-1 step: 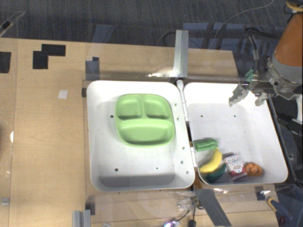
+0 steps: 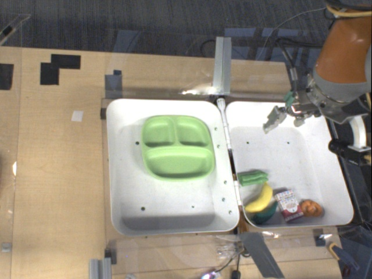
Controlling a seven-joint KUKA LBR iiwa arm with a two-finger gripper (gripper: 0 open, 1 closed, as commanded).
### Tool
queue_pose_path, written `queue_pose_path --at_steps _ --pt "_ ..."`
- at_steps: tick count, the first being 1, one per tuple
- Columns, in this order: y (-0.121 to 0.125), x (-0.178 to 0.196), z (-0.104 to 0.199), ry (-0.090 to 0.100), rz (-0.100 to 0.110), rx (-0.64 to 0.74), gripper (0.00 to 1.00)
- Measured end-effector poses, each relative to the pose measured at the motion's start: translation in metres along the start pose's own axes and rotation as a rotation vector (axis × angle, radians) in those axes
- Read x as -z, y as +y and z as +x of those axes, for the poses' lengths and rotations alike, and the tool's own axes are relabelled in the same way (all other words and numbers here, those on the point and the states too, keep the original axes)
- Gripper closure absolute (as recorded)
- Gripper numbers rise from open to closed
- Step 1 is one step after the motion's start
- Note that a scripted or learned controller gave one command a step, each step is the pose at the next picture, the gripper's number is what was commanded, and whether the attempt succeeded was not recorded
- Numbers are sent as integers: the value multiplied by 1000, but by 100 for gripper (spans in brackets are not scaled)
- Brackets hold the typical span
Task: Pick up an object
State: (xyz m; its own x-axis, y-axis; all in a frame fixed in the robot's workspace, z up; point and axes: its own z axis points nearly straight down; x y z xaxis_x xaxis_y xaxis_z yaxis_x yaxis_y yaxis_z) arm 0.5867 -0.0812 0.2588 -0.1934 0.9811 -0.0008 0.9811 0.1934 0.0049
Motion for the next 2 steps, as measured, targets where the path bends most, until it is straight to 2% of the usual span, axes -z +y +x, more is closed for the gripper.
queue_pose_path --at_steps 1,2 --pt "46 28 -31 -1 -2 -275 0" --pt "5 -70 -31 0 1 -71 0"
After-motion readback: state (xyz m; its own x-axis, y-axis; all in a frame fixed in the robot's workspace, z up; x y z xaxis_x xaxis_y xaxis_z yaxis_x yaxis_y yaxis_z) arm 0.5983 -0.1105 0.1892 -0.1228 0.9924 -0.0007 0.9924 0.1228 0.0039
